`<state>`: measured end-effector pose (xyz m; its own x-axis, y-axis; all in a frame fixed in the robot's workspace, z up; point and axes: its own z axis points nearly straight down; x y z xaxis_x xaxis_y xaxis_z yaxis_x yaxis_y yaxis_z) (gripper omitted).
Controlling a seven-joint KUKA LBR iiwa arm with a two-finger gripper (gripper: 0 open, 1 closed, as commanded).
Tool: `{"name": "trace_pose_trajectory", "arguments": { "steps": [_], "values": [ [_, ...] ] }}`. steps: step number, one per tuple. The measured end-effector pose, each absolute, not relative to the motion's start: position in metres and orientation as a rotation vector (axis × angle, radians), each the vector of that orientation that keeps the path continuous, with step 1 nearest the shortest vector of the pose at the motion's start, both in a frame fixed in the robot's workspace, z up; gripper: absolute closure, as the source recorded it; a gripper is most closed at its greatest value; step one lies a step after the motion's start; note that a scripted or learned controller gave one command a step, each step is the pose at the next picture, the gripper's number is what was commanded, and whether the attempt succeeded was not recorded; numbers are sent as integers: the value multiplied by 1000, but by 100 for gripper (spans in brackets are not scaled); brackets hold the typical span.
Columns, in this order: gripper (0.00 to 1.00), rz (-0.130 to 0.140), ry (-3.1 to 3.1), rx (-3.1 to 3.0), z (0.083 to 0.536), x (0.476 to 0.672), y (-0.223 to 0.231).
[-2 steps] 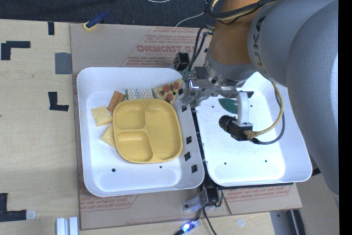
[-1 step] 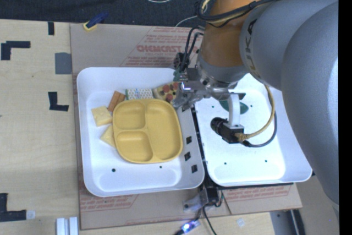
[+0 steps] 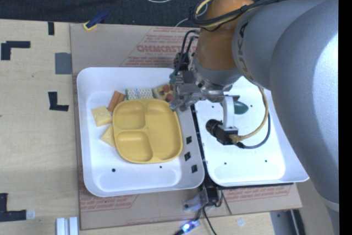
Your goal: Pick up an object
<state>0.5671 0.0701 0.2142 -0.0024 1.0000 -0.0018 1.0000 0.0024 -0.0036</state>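
Yellow plastic, a divided plate (image 3: 147, 130), was seen in the left bin (image 3: 91, 173), with small tan pieces (image 3: 102, 116) tucked along its left side and an orange piece (image 3: 116, 100) toward the far edge. The tool (image 3: 177, 97) was poised over that bin's far right corner, its state impossible to tell. Nothing was seen lifted, so the pick was judged still undone.

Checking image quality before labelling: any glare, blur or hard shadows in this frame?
Camera view: lighting is even and soft, with no hard shadows in the left bin; mild sheen on the yellow divided plate; the arm is close to the lens and slightly soft; small items behind the plate are hard to resolve.
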Motion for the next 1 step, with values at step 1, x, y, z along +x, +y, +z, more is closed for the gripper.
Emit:
{"name": "trace_pose_trajectory", "arguments": {
  "steps": [1],
  "values": [
    [100, 5, -2222, -2220, 221, 555, 65]
  ]
}}
